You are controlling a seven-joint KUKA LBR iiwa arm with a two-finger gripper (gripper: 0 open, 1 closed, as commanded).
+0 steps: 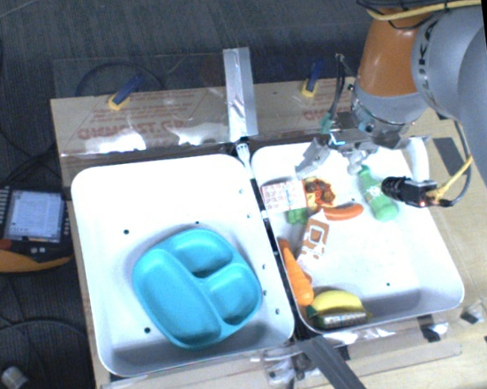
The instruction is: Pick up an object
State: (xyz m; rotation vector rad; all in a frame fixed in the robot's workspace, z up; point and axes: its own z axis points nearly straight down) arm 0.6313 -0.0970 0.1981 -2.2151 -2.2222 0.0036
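Camera view. I logged the gripper [337, 146] at the far edge of the right bin [413, 265], hanging over its back corner with nothing visibly between its parts; whether it was spread or closed I could not tell. Step in hand, by my reading: approach, no object picked yet.

Candidate objects, all in the right bin: green bottle [375, 194] just beside the gripper; orange sausage-shaped piece [344, 212]; small printed packet [281, 196]; carrot [297, 278] along the left wall; banana [333, 302] at the near edge. The next move, as I judged it, called for choosing one item standing apart from its neighbours and descending squarely over it; the bottle looked nearest, though it lay close to the sausage piece.

Left bin [103, 208]: one blue divided tray [197, 284].

Surroundings: cardboard backing behind the bins, dark carpeted floor, a handheld pendant [25, 222] lying to the left, loose cables.
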